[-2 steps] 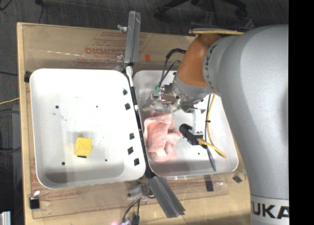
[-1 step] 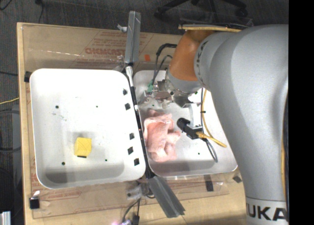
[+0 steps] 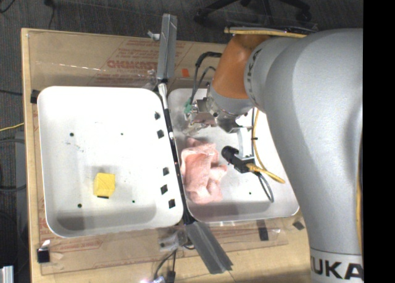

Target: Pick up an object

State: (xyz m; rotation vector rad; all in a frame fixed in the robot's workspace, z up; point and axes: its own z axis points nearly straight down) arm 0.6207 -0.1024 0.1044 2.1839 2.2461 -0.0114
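We cannot tell how the gripper [image 3: 192,115] stands; it hangs low at the far end of the right bin [image 3: 281,204]. Just beside it, nearer us, lies a pink cloth [image 3: 200,173]. A yellow block [image 3: 104,185] sits in the left bin [image 3: 55,99].

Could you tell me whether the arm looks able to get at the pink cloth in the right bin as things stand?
Probably yes: the tool hangs inside the right bin, just beyond the pink cloth, whose top lies uncovered.
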